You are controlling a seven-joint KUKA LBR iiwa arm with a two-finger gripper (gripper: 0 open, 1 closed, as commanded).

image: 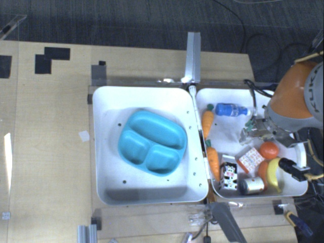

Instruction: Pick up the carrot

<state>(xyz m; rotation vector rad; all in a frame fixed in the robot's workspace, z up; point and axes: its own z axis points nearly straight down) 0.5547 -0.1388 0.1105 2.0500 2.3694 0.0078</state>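
Right bin, left wall: two tapered orange plastic carrots, long axes running top-to-bottom.
Claw: right of centre, spread or pressed undeterminable.
Bearing: carrots left of claw, apart.

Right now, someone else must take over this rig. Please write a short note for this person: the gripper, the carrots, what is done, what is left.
Gripper: over the middle of the right bin, near the blue bottle; whether it is open or shut cannot be told, and no carrot is seen in it.
Carrots: two, both along the left wall of the right bin. Upper carrot lies beside the bottle; lower carrot lies next to a small printed carton.
Left bin: holds a blue divided tray.
Done: no carrot lifted.
Left: move to one carrot, grasp it, lift it.
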